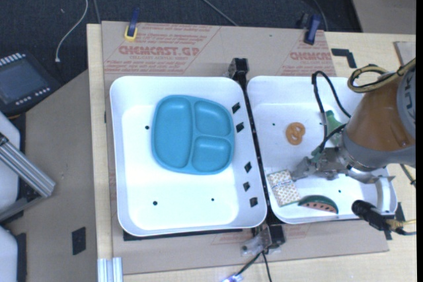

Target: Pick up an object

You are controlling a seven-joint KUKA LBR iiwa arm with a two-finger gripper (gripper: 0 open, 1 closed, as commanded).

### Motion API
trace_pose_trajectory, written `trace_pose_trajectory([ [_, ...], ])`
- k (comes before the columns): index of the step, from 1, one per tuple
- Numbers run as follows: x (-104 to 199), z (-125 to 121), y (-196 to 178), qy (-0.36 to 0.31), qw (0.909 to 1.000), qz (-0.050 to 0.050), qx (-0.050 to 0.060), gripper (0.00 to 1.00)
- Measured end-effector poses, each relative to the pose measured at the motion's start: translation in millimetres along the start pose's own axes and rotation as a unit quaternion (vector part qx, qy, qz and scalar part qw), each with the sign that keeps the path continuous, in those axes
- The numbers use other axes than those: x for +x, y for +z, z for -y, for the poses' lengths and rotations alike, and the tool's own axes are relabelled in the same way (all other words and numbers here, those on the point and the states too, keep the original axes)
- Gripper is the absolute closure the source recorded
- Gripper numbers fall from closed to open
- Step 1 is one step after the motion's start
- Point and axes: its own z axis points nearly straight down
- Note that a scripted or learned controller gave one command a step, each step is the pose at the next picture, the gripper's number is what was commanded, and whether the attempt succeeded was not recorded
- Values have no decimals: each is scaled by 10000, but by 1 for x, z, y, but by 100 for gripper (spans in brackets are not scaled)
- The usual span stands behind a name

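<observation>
Room: dark carpet across the top of the frame, loose white cables trailing over it at upper left, a dark-screened device at the left edge, cardboard boxes at upper right.
Bench: pale board (pixel 198 43) printed with red lettering, held by blue clamps (pixel 133 24) along its far edge.
Left bin (pixel 125 142): centre-left of the frame, white, holding a blue divided plate (pixel 193 134) lying flat in its upper half.
Right bin (pixel 277 99): centre-right of the frame, touching the left bin along a black divider (pixel 246 135).
Candidate objects: a small orange pretzel-like piece (pixel 295 133) near the middle of the right bin; a checkered packet (pixel 283 186) at its lower left; a watermelon-slice toy (pixel 318 205) just beside the packet along the lower rim; a small green item (pixel 330 119) at the arm's upper edge, too obscured to identify.
Arm: enters from the right edge, orange band and grey wrist covering the right part of the right bin, black cable looped above.
Gripper (pixel 310 166): low over the right bin, between the pretzel-like piece and the packet, pointing toward lower left; finger state impossible to tell, hidden under the wrist hardware.
Progress: nothing visibly lifted; all objects lying on the bin floor, so the pick judged not yet done.
Remaining: closing on one item, most likely the packet as nearest to the tool, then raising it clear of the bin.
Risk: flat packet possibly hard to pinch; grasp may well miss.
</observation>
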Motion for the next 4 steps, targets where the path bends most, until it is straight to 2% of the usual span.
trace_pose_trajectory([
  [1,0,-1,-13,-1,10000,3,-20,100],
  [2,2,5,-73,-10,10000,18,-45,100],
  [4,10,0,-169,-16,10000,21,-56,100],
])
